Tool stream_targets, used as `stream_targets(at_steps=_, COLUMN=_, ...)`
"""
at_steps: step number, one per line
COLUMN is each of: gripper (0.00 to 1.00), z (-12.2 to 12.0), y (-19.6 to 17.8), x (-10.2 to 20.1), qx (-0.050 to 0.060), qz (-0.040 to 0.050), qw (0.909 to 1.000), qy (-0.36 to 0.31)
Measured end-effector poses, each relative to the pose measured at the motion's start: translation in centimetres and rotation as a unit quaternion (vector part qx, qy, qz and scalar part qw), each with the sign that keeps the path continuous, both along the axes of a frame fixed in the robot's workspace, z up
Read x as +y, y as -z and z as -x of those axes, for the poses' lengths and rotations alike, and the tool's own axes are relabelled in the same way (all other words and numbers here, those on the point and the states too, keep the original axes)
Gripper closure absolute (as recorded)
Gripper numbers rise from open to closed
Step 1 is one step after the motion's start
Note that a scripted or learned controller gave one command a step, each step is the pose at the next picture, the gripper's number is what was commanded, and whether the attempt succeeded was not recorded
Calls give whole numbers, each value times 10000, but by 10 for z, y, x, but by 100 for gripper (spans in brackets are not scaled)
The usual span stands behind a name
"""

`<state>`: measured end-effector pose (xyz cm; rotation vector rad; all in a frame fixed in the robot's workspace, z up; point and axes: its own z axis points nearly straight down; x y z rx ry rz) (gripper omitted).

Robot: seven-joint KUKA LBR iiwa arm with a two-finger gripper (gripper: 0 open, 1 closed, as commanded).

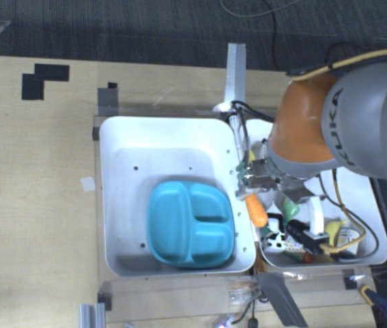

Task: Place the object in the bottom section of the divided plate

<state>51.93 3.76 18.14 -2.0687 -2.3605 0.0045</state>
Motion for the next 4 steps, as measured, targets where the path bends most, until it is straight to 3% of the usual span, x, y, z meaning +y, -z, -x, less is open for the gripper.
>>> stream_targets(at_steps=1, gripper=100, z=12, y=1, x=37, qx=5, qz=1, qw=9993, qy=-373)
stream_targets(at_steps=2, gripper=100, z=-33, y=0, x=6, qx=0, qz=11, qw=9917, qy=1288)
stream_targets(at_steps=3, gripper=100, z=-47, y=0, x=5, qx=-1, qz=14, qw=9768, qy=2143)
stream_targets(at_steps=4, gripper=100, z=1, y=0, x=34, qx=6, qz=11, qw=9884, qy=1520)
